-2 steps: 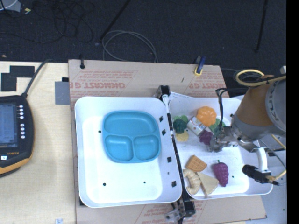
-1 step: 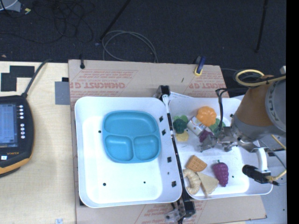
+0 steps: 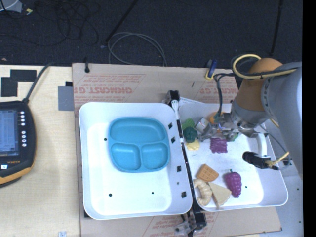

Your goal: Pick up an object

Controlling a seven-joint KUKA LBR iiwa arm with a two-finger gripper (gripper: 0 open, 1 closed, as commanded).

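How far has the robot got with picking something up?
Nothing looks picked up yet. The gripper is low in the right bin, just above the purple toy, but I can't see anything between its fingers. The grab and lift are left. The purple grapes and waffle lie untouched.
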